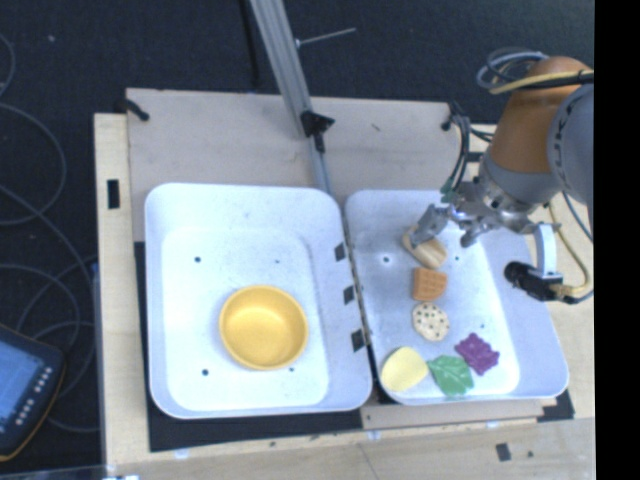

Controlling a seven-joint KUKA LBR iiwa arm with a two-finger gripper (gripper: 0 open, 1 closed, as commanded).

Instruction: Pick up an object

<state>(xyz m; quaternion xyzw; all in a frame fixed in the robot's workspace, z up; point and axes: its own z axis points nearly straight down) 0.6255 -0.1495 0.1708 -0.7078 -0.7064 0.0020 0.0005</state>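
Now — we see the gripper (446, 230) at the right bin's (520, 353) twelve o'clock, fingers spread | tan bread piece (430, 253) just below them, ungrasped | we judge it light, stiff, slightly rounded — best pinched across its short sides.

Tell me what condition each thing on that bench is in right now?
Yellow bowl: upright in the left bin.
Tan bread piece: in the right bin, just under the pincer.
Orange waffle piece: lying flat.
Speckled cookie: lying flat.
Yellow piece, green leaf, purple grapes: lying along the near edge.
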